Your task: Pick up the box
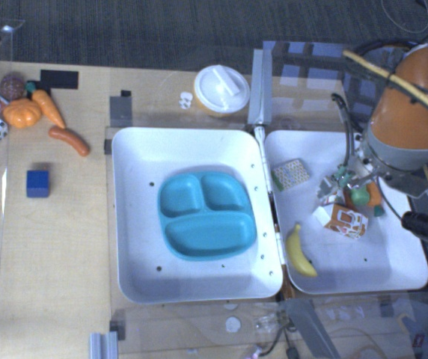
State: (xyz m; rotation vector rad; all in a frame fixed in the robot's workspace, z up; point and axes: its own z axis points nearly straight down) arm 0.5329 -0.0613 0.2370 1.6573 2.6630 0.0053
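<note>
Orange band: I am seeing it on the grey arm that is reaching in from the right over the right bin.
Gripper: I am watching the gripper hanging low over the middle of the right bin; how far it is opened I cannot tell from this angle, nor whether it is gripping anything.
Box: the small orange-and-white box is lying tilted on the bin floor just below the gripper, close against it; whether they are touching I cannot tell.
Clutter by the gripper: a green piece and an orange piece are sitting right beside the tool, too small for me to name.
Banana: the banana is lying near the bin's left wall, below and left of the box.
Patterned packet: a grey speckled packet is resting near the bin's upper left corner.
Left bin: the left bin is holding a blue divided tray.
</note>
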